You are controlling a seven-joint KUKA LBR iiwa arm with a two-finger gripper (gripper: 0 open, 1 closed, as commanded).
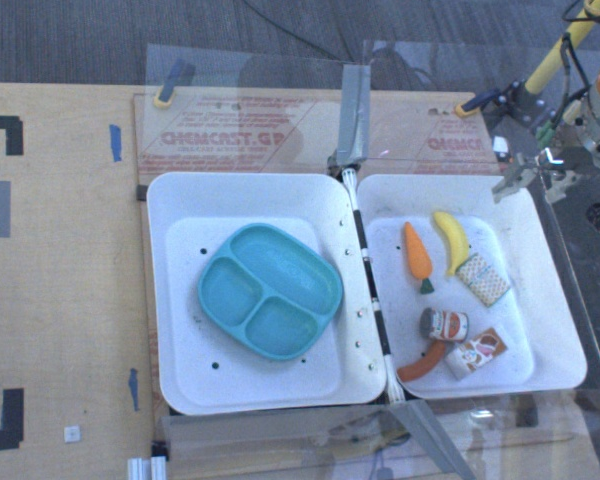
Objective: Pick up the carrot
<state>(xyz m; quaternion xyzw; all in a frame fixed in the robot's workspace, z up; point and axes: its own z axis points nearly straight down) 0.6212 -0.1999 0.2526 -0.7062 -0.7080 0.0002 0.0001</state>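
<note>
It looked like a robotics lab. A plywood bench (60,298) carried black tape markers (10,135) and blue tape strips (115,143), with two white bins (170,218) fixed side by side under clear acrylic sheets (240,133). Grey carpet (280,8) lay beyond, crossed by a cable (280,28).

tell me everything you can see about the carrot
The carrot is a small toy-looking piece, smooth like plastic, with an orange body and a dark green stub at one end. It lies flat on the floor of the right bin, in its upper left part, with the orange tip pointing toward the far rim and the green end toward the near side. The banana lies just to its right, apart from it. Nothing touches it but the bin floor. The tool sits off at the bin's far right corner.
</note>
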